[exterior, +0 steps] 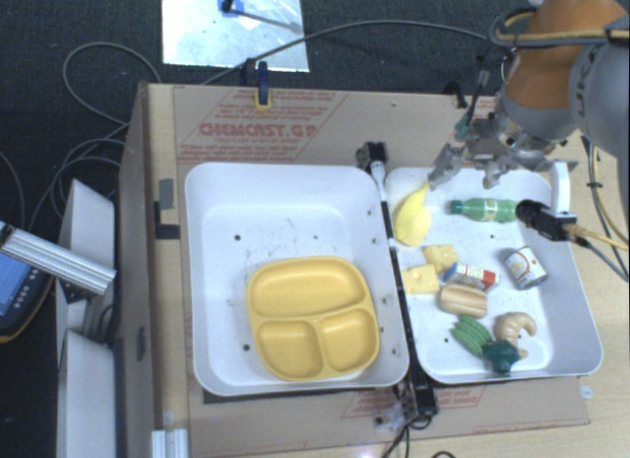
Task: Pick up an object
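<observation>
Nearest the camera, the left bin [212,249] held a yellow divided tray [313,316] with three compartments, lying flat toward the bin's front. Beside it, the right bin [581,333] carried the small objects. At its front lay a green toy vegetable [472,335] touching a darker green piece [503,356], with a tan mushroom-shaped toy [516,326] just beside them. A little further back rested a tan bread roll [463,300], a small red, white and blue box [472,276] (its label too small to read), pale yellow cheese-like blocks [427,271] and a small can [526,268] lying on its side, its label unreadable. Further in, a yellow banana-like object [413,214] lay against the divider between the bins, and a green bottle [486,210] lay on its side well to the right of it.

Above the far edge of the right bin hung the tool [471,165], just beyond the banana-like object and the bottle, with its fingers apart and nothing visibly between them. The grey arm [600,82] with its orange band [556,47] reached in from the right.

The counter [157,279] under the bins was covered by brown cardboard; red print near its far edge read roughly "CHEMCAST GP" (partly blurred). Beyond it, a silvery sheet [236,13] with a blue mark lay on the dark floor [69,13].
</observation>
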Controlling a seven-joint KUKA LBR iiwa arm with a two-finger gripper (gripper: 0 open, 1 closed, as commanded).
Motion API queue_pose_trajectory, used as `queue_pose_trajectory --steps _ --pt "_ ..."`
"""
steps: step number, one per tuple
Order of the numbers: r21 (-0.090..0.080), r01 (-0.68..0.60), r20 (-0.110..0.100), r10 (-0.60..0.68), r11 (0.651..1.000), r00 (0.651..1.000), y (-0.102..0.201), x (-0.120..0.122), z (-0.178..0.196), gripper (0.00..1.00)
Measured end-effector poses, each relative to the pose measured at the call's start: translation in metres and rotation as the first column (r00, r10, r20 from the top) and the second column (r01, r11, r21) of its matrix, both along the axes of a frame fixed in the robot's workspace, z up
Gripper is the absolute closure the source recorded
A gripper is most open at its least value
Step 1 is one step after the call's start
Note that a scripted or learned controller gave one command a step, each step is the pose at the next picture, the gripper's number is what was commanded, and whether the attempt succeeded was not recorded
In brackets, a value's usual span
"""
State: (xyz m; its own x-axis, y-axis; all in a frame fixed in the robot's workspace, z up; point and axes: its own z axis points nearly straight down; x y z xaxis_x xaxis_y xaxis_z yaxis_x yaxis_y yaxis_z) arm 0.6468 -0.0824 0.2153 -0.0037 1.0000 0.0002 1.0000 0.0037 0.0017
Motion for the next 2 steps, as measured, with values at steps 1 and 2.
queue_pose_trajectory --steps 1,2 --pt "-0.001 0.003 -0.002 -0.003 1.0 1.0 -0.029 -0.052 -0.033 0.0" --pt "0.003 0.001 0.007 -0.001 1.0 1.0 -0.016 -0.08 -0.127 0.0"
